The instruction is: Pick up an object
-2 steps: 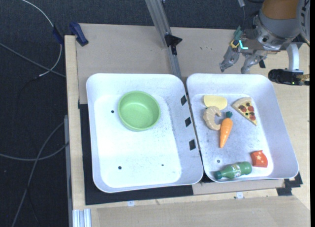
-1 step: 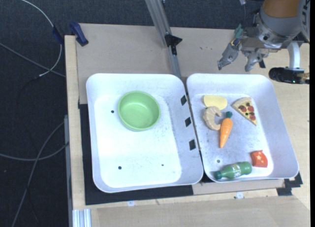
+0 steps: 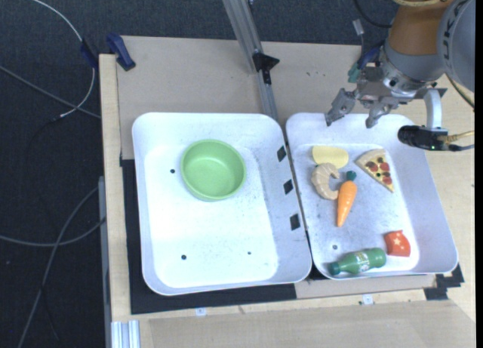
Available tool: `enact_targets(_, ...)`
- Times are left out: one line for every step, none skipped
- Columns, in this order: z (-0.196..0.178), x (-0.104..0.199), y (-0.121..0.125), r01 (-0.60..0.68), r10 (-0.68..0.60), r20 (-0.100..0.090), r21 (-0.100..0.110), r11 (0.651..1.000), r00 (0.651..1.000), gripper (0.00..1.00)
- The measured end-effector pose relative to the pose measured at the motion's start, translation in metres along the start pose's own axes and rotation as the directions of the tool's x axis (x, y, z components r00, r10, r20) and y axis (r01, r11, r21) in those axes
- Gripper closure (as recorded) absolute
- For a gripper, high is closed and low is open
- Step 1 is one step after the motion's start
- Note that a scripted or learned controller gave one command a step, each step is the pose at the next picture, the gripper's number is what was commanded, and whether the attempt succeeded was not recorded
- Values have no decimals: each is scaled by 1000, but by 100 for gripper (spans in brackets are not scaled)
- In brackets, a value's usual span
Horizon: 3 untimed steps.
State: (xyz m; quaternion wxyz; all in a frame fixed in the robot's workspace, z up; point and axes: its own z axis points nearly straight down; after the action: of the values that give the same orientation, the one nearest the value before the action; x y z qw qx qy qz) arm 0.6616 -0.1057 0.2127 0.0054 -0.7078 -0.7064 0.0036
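Gripper (image 3: 352,118) hangs spread and empty at the right bin's (image 3: 441,222) twelve o'clock rim, yellow piece (image 3: 330,155) just toward seven o'clock.

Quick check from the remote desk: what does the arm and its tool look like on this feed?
The arm is grey with a broad orange band above the wrist. Black cables loop around its upper part. At its end sits a metallic grey tool with two dark-tipped fingers. A small black cylindrical unit is mounted on a pale bracket beside it.
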Motion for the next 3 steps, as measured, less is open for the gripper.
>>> enact_targets(64,0,-1,1,-1,-1,0,1000,1000,0)
enact_targets(118,1,-2,1,-1,-1,2,1000,1000,0)
enact_targets(100,1,1,0,0,-2,-8,1000,1000,100)
